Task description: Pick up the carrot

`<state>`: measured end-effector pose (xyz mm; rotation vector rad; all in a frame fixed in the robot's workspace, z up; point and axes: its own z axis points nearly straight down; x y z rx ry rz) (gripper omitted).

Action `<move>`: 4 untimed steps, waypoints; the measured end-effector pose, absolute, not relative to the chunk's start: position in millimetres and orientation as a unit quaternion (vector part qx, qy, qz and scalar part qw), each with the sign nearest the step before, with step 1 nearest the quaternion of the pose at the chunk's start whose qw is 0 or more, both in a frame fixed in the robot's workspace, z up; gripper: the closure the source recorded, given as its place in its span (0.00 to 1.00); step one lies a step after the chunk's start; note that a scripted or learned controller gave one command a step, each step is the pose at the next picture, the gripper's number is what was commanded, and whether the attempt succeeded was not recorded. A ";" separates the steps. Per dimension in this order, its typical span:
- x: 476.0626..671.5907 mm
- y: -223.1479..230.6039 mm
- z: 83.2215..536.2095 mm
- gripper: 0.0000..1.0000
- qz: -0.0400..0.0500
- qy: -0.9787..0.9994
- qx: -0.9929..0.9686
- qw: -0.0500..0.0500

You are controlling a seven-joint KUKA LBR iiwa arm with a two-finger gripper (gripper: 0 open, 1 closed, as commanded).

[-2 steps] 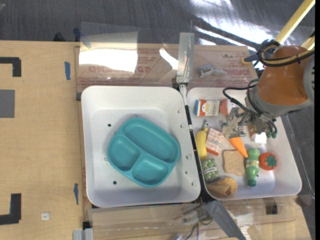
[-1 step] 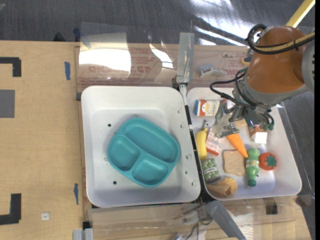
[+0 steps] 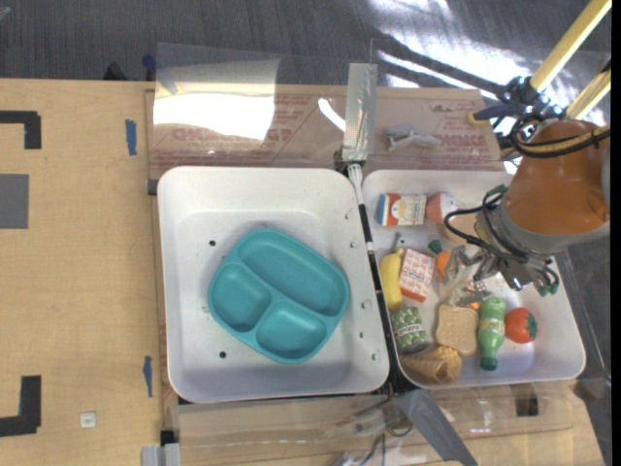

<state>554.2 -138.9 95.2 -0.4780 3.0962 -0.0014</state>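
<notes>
Reaching in from the right, the arm (image 3: 553, 187) hangs over the right bin (image 3: 568, 357), its gripper (image 3: 475, 272) low among the toy food near the bin's middle. The tool's state I cannot tell, as the wrist and its cables cover that part. The carrot (image 3: 442, 258) looks to be the small orange piece with a green tip just left of the gripper, between the carton (image 3: 417, 274) and the gripper, though it is small and partly hidden, so that reading is a judgement. Crowding is the main risk here: the carton lies just beside the carrot, the bread (image 3: 456, 326) sits just below the gripper, and the green bottle (image 3: 491, 330) and tomato (image 3: 520, 325) are near its right side. A grasp taken slightly off could catch the carton's edge or the bread instead, or push the carrot under its neighbours. The carrot's small size also makes a slip likely on the lift. The left bin (image 3: 194, 202) holds a teal tray (image 3: 279, 294), well apart from the work.
</notes>
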 end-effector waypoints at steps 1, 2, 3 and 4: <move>552.5 -64.5 189.0 1.00 0.000 0.998 -0.065 0.007; 537.6 -108.5 100.4 1.00 0.001 0.963 -0.269 0.000; 581.3 -73.1 191.2 1.00 -0.002 0.974 -0.228 0.008; 505.2 -110.3 200.9 1.00 -0.001 0.964 -0.265 0.002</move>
